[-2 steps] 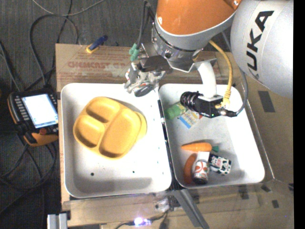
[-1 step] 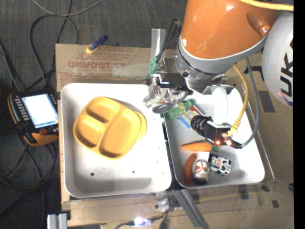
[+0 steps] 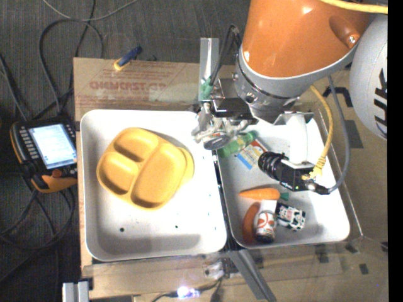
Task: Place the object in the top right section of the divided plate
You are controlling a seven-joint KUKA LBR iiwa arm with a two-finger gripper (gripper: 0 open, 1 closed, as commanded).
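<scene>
Fingers [image 3: 217, 131] over bin divider, state can't tell; yellow plate [image 3: 145, 167] in left bin [image 3: 94, 231]

Yellow divided plate [image 3: 145, 167] — white bins [image 3: 94, 231] — orange carrot [image 3: 258, 194], black-and-white cow [image 3: 291, 217]

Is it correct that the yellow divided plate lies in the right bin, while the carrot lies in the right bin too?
Not quite. The camera view shows the yellow divided plate in the left bin; the carrot does lie in the right bin.
</scene>
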